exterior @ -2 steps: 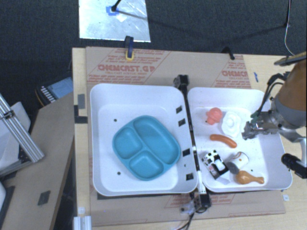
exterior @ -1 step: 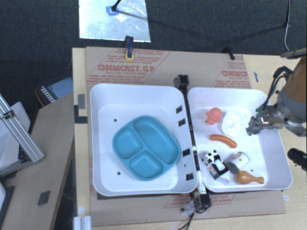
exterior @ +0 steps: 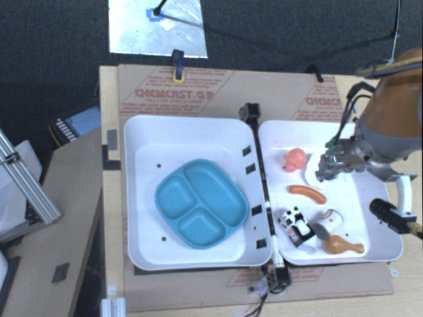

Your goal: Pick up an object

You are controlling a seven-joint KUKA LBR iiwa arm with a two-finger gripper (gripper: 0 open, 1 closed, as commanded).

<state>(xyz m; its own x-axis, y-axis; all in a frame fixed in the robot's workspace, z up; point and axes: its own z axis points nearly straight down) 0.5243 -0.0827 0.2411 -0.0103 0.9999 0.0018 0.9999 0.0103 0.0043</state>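
The right bin [exterior: 377,197] holds a pink round toy [exterior: 295,158], an orange sausage-shaped piece [exterior: 307,192], a black-and-white toy [exterior: 295,226], a grey piece [exterior: 321,231] and a tan drumstick-shaped piece [exterior: 342,245]. My gripper [exterior: 324,170] hangs over the bin's middle, just right of the pink toy and above the sausage's right end. Nothing shows between its tips.
The left bin [exterior: 142,137] holds a blue three-compartment plate [exterior: 200,203]. A black divider [exterior: 259,177] runs between the bins. The bins rest on a cardboard sheet [exterior: 198,91]. A black part of the arm [exterior: 392,216] sticks out over the right bin's right rim.
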